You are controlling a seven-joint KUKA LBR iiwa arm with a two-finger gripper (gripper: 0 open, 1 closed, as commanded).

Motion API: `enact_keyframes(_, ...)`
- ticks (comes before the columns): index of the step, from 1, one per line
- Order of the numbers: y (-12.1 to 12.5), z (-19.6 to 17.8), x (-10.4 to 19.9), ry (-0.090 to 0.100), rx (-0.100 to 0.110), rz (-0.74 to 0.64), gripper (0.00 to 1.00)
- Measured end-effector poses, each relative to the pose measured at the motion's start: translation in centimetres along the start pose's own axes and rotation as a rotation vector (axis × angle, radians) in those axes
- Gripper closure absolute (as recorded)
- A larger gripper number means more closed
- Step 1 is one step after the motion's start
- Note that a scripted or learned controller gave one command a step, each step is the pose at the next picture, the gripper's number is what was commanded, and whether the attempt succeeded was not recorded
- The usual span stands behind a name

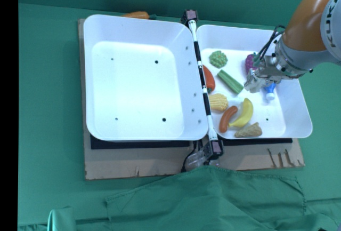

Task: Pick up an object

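The claw (254,84) hangs low over the right bin (298,118), near its far right corner, just beside the green cucumber stick (230,81); how wide it gapes I cannot tell. A banana (244,112), sausage (228,118) and corn cob (218,101) lie toward the near edge. The left bin (96,32) sits alongside.

Hand (254,84) over right bin (298,118) — toy food (230,81) inside.
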State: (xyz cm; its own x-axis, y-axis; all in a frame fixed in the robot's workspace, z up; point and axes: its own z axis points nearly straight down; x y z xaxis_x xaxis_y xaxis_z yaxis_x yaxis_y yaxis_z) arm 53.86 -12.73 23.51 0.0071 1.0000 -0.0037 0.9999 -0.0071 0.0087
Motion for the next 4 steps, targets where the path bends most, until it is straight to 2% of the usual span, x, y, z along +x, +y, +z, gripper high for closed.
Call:
enact_keyframes(1, 0.0, 0.0, 0.0, 0.000, 0.001, 0.000, 0.00)
enact_keyframes(2, -5.0, 5.1, 0.5, -0.001, -0.011, -0.001, 0.00)
enact_keyframes(3, -4.7, 3.7, 0.3, -0.004, -0.018, 0.000, 1.00)
enact_keyframes(4, -2.9, -5.0, 5.6, 0.003, -0.004, -0.011, 1.00)
